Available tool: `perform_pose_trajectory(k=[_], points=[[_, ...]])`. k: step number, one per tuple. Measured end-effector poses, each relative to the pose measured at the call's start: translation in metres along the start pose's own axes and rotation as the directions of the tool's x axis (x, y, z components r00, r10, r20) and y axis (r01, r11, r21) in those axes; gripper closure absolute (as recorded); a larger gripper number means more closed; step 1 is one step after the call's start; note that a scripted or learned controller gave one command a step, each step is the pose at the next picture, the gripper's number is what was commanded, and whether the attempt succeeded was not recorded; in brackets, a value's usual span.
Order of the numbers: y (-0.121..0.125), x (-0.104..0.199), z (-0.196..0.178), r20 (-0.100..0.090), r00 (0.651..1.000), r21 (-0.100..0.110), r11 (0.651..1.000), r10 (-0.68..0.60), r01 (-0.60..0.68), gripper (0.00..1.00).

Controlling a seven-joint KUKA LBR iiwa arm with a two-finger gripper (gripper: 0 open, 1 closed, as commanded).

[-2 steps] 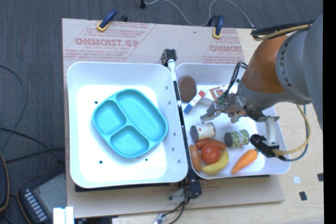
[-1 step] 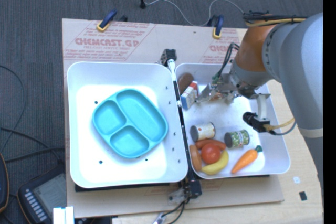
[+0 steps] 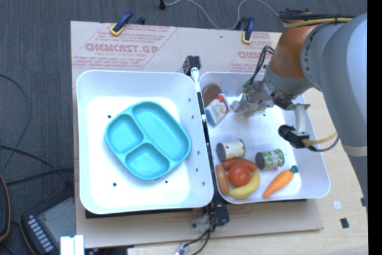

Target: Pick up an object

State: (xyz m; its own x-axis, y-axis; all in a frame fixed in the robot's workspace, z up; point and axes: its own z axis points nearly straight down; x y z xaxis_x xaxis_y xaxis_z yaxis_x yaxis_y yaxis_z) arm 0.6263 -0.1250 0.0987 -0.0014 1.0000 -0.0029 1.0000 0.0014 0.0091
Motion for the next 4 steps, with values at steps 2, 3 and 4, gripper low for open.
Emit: perform_pose_trajectory(k=[2, 3, 4], points=[[0.001, -0.035, -0.072, -0.002, 1.000, 0.007, 1.000, 0.000, 0.000, 1.00], [0.003, -0.015, -0.087, -0.003, 1.000, 0.008, 1.000, 0.000, 0.000, 1.00], [-0.042, 0.017, -0.109, -0.002, 1.000, 0.009, 1.000, 0.001, -0.001, 1.00]])
